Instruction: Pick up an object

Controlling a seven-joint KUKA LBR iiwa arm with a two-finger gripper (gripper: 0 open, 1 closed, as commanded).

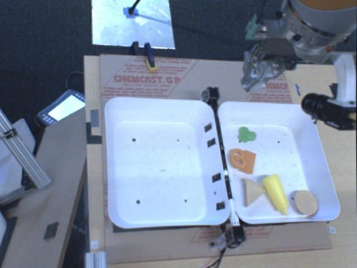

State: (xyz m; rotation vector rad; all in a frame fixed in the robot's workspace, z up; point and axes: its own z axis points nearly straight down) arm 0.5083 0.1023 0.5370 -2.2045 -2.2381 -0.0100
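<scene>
The right bin (318, 144) holds a small green leafy piece (246, 134), an orange flat block (242, 160), a beige wedge (254, 192), a yellow cone-shaped piece (276, 192) and a tan round disc (305, 202). My gripper (259, 73) hangs high above the bench, over the cardboard just beyond the right bin's far rim. Nothing shows between its metal fingers. It is well up and back from the green piece.
The left bin (120, 116) sits beside the right one, joined by a black clamp strip (218, 149). A shiny metal sheet (133, 15) lies at the back. A tablet (61, 109) rests at the left.
</scene>
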